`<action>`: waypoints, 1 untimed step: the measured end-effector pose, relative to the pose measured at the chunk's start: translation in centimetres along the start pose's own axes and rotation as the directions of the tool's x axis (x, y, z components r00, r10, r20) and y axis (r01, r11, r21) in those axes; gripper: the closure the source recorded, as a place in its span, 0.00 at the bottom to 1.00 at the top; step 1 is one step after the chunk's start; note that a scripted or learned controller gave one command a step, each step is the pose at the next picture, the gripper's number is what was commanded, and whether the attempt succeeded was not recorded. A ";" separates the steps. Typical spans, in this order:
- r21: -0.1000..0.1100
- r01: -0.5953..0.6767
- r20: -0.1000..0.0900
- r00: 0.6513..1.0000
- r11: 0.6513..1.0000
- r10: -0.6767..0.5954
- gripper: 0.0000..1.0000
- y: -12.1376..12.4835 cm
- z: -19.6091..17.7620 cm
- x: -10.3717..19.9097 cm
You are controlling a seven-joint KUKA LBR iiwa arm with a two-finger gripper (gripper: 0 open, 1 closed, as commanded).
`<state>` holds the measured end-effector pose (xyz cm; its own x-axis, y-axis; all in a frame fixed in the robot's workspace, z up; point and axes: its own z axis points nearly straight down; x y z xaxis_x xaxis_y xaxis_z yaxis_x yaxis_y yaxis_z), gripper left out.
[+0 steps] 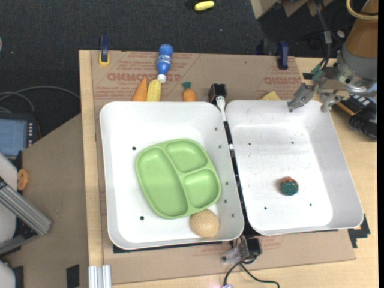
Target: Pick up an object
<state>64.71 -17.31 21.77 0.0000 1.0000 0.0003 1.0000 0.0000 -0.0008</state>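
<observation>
Board, far-left print: red lettering on the brown cardboard sheet (90, 161), beyond the left bin (114, 179); reads roughly "CHEMCRAFT", letters blurred, reading uncertain.
Board, far-right print: the same red lettering repeated beyond the right bin (336, 161), near the blue clamp (282, 54); partly legible.
Line beneath each print: smaller red type, too fine to read.
Bottle: blue-and-white bottle (164, 62) lying on the board; label not readable.
</observation>
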 end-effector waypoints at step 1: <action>0.007 0.003 -0.003 1.000 1.000 -0.003 0.00 -1.3 14.0 3.6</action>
<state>63.36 -13.71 7.73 -0.0029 1.0000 0.0029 1.0000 0.0029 -0.0074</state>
